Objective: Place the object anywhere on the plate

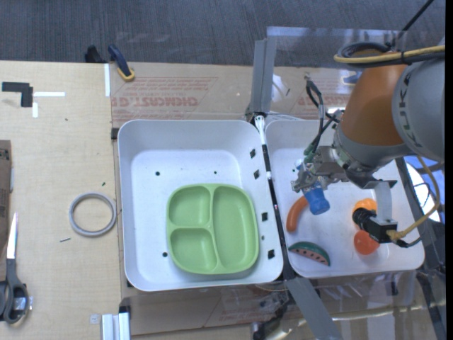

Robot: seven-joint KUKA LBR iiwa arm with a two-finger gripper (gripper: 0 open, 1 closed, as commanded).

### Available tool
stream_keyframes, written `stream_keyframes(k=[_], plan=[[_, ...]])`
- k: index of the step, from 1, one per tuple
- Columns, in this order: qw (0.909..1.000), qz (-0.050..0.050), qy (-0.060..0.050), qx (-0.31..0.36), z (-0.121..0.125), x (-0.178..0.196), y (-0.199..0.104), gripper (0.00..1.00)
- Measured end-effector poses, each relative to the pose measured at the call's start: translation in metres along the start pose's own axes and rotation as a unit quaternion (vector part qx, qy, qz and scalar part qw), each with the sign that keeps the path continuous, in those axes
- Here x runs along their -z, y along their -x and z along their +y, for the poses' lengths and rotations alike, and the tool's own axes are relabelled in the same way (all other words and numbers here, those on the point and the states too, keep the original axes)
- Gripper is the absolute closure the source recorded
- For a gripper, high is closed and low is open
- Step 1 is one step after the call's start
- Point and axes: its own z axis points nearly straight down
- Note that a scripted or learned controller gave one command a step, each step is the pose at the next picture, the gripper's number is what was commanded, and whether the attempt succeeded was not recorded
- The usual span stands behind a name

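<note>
A green plate with three compartments lies in the left bin. My gripper hangs over the left part of the right bin, reaching in from the right. A small blue cylinder sticks out tilted from between its fingertips, and the gripper is shut on it. The cylinder sits just above the upper end of an orange carrot-shaped piece. The plate holds nothing.
In the right bin lie a watermelon slice near the front and two orange fruit pieces on the right. A black cable crosses those pieces. A grey tape ring and scissors lie on the bench at left.
</note>
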Motion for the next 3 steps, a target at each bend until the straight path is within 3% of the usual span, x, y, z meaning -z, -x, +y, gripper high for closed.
stream_keyframes(k=[1,2,3], plan=[[1.0000,0.000,-0.001,-0.001,-0.038,0.006,-0.058,1.00],[1.0000,0.000,-0.001,-0.001,-0.057,0.009,-0.097,1.00],[1.0000,0.000,-0.001,0.000,-0.057,0.014,-0.128,1.00]])
